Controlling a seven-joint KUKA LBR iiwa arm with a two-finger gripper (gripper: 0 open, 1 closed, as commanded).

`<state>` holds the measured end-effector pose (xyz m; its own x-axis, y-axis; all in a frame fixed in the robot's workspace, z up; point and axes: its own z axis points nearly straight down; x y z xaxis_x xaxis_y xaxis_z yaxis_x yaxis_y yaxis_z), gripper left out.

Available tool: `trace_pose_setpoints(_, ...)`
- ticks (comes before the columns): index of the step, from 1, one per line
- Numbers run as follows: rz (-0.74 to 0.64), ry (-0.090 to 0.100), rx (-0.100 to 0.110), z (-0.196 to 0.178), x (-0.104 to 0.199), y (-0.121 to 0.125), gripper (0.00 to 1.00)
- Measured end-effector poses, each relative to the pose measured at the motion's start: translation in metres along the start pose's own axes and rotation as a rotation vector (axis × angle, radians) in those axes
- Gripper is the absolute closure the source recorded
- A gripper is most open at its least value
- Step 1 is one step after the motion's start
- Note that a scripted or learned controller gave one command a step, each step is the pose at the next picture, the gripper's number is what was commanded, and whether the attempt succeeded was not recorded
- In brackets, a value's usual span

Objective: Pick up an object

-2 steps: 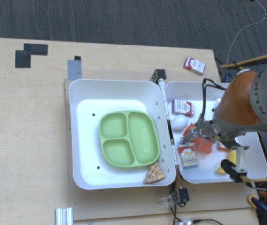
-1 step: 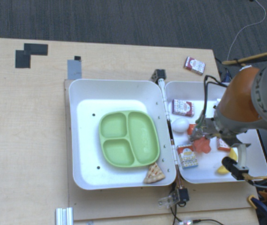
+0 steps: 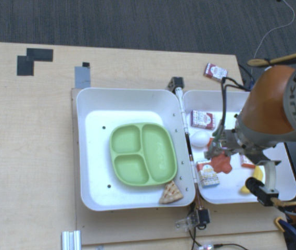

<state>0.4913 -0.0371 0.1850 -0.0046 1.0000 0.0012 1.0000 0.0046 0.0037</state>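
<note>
In the right bin (image 3: 288,191), my gripper (image 3: 215,149) hangs low over the left half, under the grey arm with its orange band. A red lumpy object (image 3: 222,164) lies just below and right of the gripper, touching or nearly touching it. A white egg (image 3: 200,138) sits just left of the gripper. A red and white carton (image 3: 203,120) lies behind it. A small printed box (image 3: 208,175) rests in front, beside the red object. A yellow piece (image 3: 255,179) lies further right, partly under the arm.
The left bin (image 3: 93,139) holds a green divided plate (image 3: 143,154) and a toy pizza slice (image 3: 171,192) at its front right corner. A red packet (image 3: 216,72) lies on the bench behind the right bin. Cables run along the bins' front edge.
</note>
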Motion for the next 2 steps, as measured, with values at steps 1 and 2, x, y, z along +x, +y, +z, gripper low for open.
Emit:
trace_pose_setpoints(1, 0.000, 0.000, 0.001, 0.001, 0.032, -0.003, 1.00)
trace_pose_setpoints(2, -0.001, 0.000, 0.001, 0.001, 0.070, 0.076, 1.00)
